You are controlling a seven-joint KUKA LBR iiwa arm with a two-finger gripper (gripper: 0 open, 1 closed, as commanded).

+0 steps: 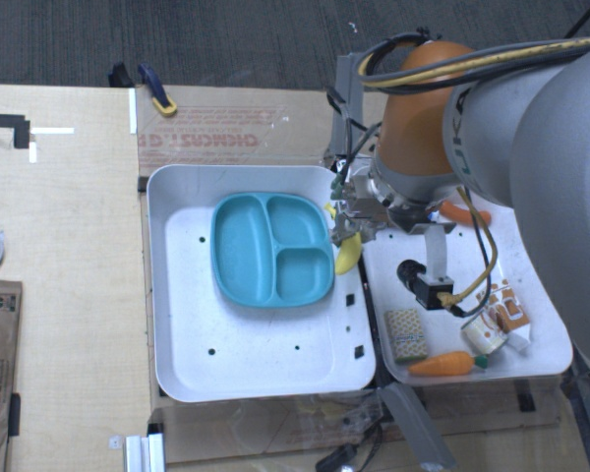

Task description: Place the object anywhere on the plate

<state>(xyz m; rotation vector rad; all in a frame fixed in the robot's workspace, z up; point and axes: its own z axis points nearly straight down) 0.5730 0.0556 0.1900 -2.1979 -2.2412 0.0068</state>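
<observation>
You would have found the blue plate [272, 250], smooth moulded plastic with three compartments and rounded corners, lying in the left white bin [177, 352], toward that bin's far right part. The gripper [346, 226] hung over the right rim of that bin, just beside the plate's right edge. A yellow object [348, 256], curved and glossy like a toy banana, showed directly beneath the gripper, its lower end against the rim between the two bins. Whether the fingers gripped it or merely stood over it could not be told from this angle, since the wrist hid them.

In the right bin [543, 352] you had a small woven-looking tan block [406, 333] near the front edge, an orange carrot [442, 365] at the front, a second orange carrot [464, 213] at the far side, and a white and orange carton [500, 320] lying tilted toward the right. The grey arm [531, 136] and its cables covered much of that bin.
</observation>
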